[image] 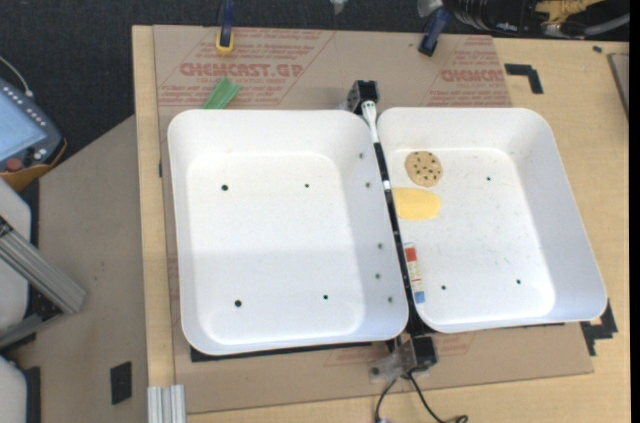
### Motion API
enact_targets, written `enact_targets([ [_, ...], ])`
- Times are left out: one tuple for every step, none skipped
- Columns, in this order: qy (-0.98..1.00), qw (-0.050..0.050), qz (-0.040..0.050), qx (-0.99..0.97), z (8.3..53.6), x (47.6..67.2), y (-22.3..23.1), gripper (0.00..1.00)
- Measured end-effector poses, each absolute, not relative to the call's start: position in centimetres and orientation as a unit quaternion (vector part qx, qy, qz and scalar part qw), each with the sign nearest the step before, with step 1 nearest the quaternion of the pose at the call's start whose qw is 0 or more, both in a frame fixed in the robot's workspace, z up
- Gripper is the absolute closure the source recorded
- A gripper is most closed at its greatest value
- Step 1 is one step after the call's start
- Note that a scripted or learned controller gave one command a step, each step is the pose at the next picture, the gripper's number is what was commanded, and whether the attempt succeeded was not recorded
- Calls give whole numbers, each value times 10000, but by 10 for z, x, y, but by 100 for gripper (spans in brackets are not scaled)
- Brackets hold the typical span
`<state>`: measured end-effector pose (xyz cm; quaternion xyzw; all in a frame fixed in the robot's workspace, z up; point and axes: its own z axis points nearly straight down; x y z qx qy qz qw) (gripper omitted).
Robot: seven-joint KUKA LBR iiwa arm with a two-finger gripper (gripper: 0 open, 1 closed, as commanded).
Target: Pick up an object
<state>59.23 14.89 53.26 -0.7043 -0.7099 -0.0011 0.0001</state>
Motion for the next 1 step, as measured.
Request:
enact_targets([
  [-7098,-1,-19,-7044,533,638,230,0],
])
